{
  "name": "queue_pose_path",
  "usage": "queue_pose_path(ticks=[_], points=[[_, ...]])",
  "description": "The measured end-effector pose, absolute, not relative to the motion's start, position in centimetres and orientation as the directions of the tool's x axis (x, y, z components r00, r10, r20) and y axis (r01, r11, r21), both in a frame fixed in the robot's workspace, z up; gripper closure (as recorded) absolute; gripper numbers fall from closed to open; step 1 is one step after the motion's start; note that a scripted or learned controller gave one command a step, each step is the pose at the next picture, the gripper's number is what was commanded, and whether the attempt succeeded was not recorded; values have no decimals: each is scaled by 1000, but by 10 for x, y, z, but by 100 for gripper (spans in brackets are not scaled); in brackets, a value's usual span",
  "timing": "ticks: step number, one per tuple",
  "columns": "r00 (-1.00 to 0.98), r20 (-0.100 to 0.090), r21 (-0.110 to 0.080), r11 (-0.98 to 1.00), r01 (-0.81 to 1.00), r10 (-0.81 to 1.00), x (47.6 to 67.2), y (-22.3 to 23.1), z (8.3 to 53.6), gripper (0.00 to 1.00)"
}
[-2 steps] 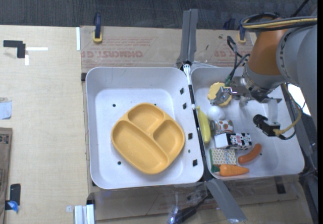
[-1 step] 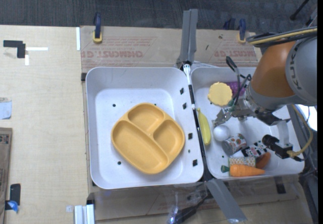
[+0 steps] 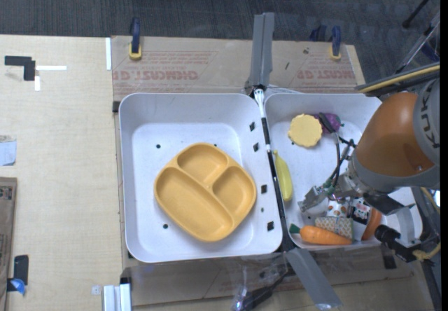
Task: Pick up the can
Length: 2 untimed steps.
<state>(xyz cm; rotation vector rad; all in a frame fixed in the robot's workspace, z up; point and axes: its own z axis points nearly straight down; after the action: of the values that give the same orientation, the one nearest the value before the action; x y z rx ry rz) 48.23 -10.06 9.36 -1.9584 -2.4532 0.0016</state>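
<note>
Carrot (image 3: 323,235) lies just below the pincer (image 3: 334,202), whose grip I cannot tell.

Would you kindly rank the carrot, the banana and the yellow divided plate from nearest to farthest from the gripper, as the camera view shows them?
Measured from the gripper in the right bin:
1. Carrot, just below it near that bin's front edge.
2. Banana, along the right bin's left wall.
3. Yellow divided plate, in the left bin.

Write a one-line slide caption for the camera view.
KUKA arm reaches into the right bin over a carrot and banana; yellow divided plate sits in the left bin.
</note>
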Motion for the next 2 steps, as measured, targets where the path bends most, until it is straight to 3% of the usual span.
queue_pose_path(ticks=[1, 2], points=[[-135, 0, -1, 135, 991, 991, 512, -198, 105, 0], [-88, 1, -2, 88, 996, 996, 477, -201, 107, 0]])
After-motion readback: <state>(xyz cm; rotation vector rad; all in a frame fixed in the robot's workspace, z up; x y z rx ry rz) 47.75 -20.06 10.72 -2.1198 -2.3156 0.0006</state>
